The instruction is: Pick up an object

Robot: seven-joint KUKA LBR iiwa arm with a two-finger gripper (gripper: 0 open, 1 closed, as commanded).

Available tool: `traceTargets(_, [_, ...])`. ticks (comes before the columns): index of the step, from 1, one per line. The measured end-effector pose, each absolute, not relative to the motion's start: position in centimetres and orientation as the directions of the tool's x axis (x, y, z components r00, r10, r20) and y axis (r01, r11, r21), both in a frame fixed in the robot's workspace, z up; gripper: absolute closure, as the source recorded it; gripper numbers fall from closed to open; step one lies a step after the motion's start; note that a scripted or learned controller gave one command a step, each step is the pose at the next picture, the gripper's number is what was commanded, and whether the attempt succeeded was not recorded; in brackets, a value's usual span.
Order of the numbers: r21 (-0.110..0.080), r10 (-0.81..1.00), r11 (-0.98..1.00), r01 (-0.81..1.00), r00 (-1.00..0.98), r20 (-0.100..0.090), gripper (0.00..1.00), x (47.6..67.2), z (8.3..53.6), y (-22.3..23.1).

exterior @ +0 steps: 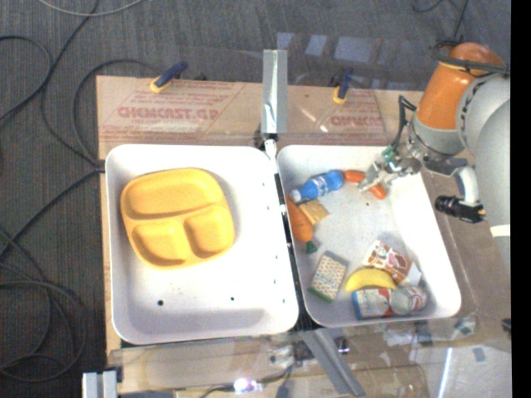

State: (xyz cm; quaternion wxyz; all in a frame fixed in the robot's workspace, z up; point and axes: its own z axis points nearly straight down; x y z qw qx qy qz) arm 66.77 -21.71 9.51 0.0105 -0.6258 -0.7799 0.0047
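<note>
Yellow tray (pixel 177 215) in left bin (pixel 124 305)

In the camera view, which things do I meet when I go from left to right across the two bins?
Yellow tray → blue bottle → banana → tool, hovering at the right bin's far corner.

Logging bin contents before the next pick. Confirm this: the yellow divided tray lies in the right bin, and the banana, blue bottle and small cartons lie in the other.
Wrong on the bins. The camera view shows the yellow divided tray in the left bin, and the banana, blue bottle and small cartons in the right bin.
</note>
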Motion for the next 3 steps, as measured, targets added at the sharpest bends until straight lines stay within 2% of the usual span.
traceTargets(1, [-0.001,0.954,0.301,0.954,-0.301,-0.003,1.00,66.9,19.3,-17.1])
traceTargets(2, [-0.003,0.943,0.331,0.943,-0.331,-0.001,1.00,65.2,15.8,-16.2])
traceTargets(3, [-0.002,0.946,0.326,0.946,-0.326,0.002,1.00,66.0,22.0,-12.8])
